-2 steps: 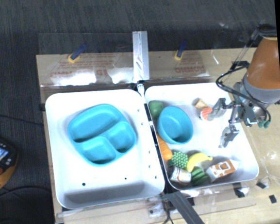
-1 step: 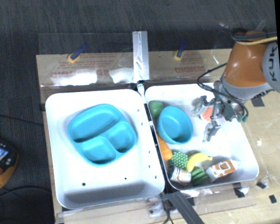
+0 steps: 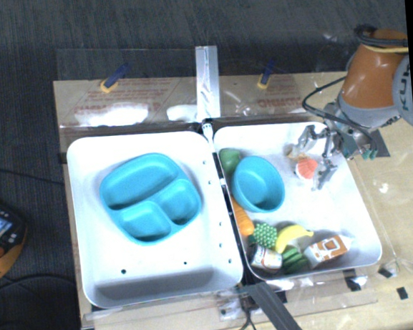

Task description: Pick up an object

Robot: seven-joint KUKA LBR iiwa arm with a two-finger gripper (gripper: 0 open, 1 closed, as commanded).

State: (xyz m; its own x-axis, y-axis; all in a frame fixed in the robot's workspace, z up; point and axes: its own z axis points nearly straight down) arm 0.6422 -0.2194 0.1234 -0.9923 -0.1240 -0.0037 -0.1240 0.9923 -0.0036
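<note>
Two white bins [image 3: 81, 207]: the left one has a light blue divided tray [image 3: 150, 196], the right one a blue bowl [image 3: 258, 183]. Near it lie an orange carrot [image 3: 243, 219], a yellow banana [image 3: 293, 235], a green bumpy fruit [image 3: 265, 234] and an orange-and-white carton [image 3: 327, 248]. The arm's band [image 3: 372, 74] is orange.

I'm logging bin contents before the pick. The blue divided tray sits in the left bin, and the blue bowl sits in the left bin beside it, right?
Not quite. The blue divided tray is in the left bin, but the blue bowl sits in the right bin, across the divider from the tray. The camera view shows this.
</note>
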